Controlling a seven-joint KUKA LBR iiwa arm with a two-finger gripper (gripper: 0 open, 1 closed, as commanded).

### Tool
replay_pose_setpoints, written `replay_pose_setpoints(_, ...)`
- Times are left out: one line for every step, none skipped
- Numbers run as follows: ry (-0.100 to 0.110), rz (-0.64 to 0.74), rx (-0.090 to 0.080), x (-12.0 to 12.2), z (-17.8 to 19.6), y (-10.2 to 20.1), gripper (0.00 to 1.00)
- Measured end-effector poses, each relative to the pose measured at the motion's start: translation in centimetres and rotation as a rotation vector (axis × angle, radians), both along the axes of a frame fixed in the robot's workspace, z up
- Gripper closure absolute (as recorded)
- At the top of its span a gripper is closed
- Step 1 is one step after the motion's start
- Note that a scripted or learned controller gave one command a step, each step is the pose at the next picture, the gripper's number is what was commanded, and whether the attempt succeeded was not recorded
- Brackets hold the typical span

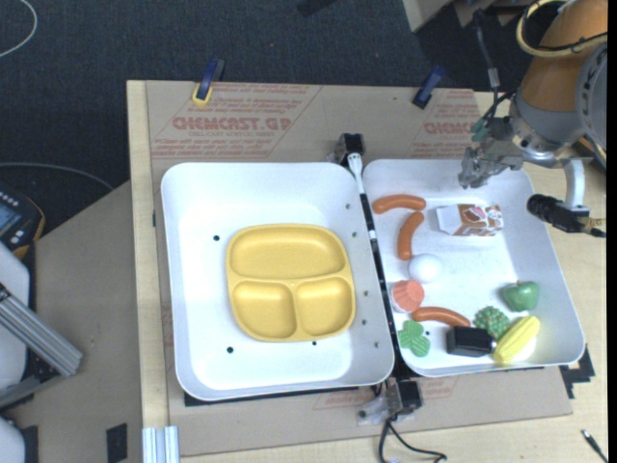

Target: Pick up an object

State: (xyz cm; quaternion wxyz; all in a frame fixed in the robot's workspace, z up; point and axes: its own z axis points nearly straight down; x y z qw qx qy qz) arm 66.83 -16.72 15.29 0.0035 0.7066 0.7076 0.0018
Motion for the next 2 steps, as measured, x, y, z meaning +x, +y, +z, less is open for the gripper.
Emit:
replay_pose_setpoints(0.0,0.0,0.0,0.9,4.7,0.2,1.0)
replay_pose_setpoints(0.002,0.0,0.0,1.0,7.4,0.2,1.0)
